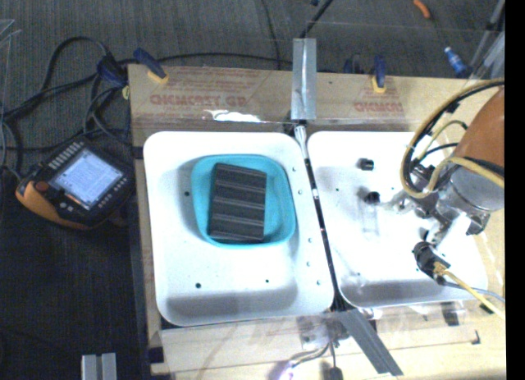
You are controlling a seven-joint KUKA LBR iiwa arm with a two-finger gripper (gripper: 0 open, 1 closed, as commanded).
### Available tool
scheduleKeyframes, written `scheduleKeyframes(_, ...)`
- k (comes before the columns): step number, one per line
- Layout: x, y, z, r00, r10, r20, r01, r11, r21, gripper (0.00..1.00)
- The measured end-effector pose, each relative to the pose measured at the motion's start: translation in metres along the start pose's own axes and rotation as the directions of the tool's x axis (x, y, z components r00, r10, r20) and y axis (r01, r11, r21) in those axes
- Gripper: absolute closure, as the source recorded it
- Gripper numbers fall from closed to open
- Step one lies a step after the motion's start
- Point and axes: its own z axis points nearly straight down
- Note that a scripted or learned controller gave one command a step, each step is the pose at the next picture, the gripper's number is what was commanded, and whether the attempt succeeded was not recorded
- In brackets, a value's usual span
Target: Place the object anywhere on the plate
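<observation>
Gripper (426,210) over the right bin (394,288), well right of the plate (283,206). Whether it is clenched or released: cannot tell, and nothing seen in its grasp. Arm enters from the side away from the plate, orange band at the frame edge.

Block (238,202), dark grey, ridged, lies flat on the plate, about centred, blue rim showing on every side. Long side runs near to far, slightly skewed.

Plate sits in the left bin (172,288), in its far half.

Two small black bits (365,163) (372,198) right of the plate, in the right bin, apart from each other, between plate and gripper.

Pendant (78,183) with lit screen on the floor, well left of the plate.
</observation>
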Motion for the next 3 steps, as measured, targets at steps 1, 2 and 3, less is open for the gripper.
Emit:
scheduleKeyframes(1, 0.019, -0.013, 0.118, 0.999, 0.036, -0.006, -0.036, 0.999, -0.005, 0.00)
scheduleKeyframes(2, -0.013, 0.012, 0.040, 0.970, -0.243, -0.001, 0.243, 0.970, 0.000, 0.00)
scheduleKeyframes(3, 0.042, -0.038, 0.086, 0.986, -0.167, 0.003, 0.167, 0.986, -0.002, 0.00)
